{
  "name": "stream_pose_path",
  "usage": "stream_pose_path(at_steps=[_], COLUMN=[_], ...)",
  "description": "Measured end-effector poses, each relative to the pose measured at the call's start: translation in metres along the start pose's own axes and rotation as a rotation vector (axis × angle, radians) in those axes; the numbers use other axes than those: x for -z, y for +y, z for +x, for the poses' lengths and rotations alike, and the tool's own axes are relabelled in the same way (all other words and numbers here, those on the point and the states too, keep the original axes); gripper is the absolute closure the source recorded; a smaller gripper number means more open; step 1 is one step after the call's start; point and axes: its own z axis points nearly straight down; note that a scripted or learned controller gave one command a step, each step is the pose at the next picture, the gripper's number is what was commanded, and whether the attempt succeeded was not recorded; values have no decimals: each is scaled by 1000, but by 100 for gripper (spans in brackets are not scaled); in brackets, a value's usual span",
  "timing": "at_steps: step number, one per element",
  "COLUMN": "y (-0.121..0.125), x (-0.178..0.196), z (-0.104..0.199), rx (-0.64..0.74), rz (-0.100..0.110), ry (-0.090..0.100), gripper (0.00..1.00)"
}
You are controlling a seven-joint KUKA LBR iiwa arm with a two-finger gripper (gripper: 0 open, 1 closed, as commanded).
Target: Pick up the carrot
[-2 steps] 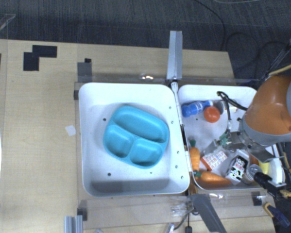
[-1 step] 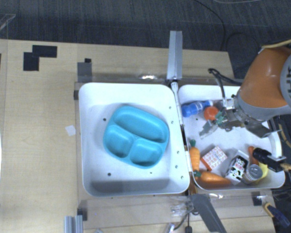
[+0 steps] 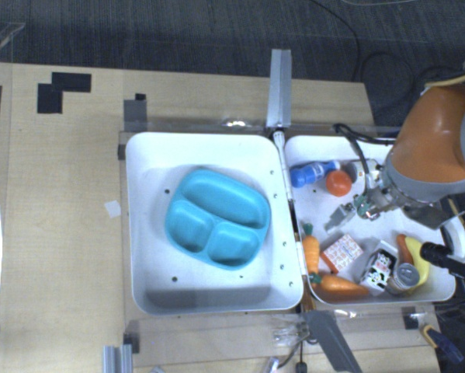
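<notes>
Pale wood counter carries two shallow white bins side by side, with dark carpet beyond its far edge. My left white bin holds one thing, a blue plastic plate with three compartments, lying tilted in the middle.

My right white bin is crowded. I count two orange carrots: one short orange carrot stands along the bin's left wall, and one longer orange carrot lies along the near wall, just right of the first. Between and beyond them sits one small box with a red-and-white pattern; its printing is too small for me to read. One black-and-white printed pack lies just right of the longer carrot, one silver can beside that, and one yellow banana curves near the right wall. At the far side lie one blue plastic bottle and one round orange ball, touching or nearly so.

My grey arm with its orange band reaches in from the right. My jaws hang over the middle of the right bin, apart from both carrots; whether they stand wide or narrow I cannot tell.
</notes>
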Motion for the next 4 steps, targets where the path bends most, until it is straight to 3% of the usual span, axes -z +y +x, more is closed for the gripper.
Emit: stream_pose_path(at_steps=[1,2,3,4], y=[-20,-17,-48,-12], x=[-81,-72,-94,-95], z=[-9,-8,-42,-11], rx=[28,31,129,-682], rz=[-11,-14,-9,-10], ry=[-14,-12,-3,-6], gripper=[0,100,100,100])
